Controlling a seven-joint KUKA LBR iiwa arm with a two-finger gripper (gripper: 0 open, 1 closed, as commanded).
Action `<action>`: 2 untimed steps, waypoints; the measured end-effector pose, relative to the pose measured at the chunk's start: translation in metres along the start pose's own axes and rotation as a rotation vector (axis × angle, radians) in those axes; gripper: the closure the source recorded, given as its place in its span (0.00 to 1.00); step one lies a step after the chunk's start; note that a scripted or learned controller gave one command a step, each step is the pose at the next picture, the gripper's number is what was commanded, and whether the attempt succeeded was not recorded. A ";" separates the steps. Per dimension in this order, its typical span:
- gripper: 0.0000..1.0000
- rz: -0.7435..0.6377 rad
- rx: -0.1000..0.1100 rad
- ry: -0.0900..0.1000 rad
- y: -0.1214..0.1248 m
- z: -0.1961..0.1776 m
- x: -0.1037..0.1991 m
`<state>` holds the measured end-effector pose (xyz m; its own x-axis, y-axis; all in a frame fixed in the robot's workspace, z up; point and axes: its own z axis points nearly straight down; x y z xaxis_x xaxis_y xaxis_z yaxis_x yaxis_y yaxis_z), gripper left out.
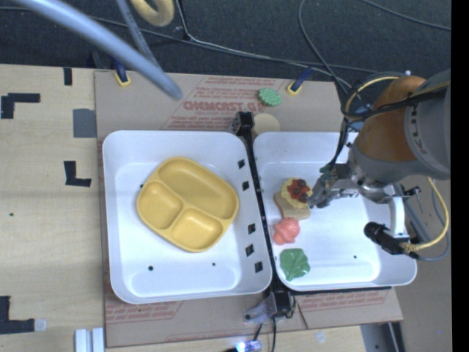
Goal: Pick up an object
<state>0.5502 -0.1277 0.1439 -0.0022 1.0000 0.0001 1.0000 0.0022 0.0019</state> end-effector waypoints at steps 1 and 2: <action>1.00 0.000 -0.001 0.000 -0.005 -0.061 0.002; 1.00 0.000 -0.002 -0.001 -0.004 -0.113 0.002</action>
<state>0.5461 -0.1256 0.2572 -0.0021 1.0000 -0.0009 1.0000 0.0021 0.0043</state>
